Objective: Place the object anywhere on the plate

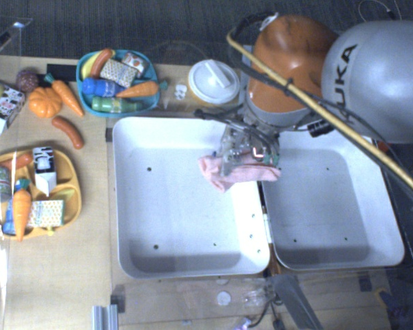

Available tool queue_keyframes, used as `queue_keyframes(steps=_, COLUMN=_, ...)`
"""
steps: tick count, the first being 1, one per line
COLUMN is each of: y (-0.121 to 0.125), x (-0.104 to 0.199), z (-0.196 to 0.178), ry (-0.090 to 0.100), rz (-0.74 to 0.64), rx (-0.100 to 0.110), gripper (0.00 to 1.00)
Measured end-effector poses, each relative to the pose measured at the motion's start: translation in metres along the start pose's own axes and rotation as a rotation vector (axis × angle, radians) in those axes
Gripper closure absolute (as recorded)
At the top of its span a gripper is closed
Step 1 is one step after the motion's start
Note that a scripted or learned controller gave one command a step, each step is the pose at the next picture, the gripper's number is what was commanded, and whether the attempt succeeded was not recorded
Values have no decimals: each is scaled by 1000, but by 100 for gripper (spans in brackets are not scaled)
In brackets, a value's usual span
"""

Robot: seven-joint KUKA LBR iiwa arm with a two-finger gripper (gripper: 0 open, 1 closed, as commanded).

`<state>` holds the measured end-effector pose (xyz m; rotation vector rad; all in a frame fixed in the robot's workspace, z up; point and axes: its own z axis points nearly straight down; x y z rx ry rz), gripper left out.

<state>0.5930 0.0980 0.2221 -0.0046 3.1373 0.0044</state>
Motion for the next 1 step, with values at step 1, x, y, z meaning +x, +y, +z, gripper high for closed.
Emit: queue_keyframes(steps=1, y=0, x=0, z=0, ry=-1, rz=1, rx=0, gripper=0)
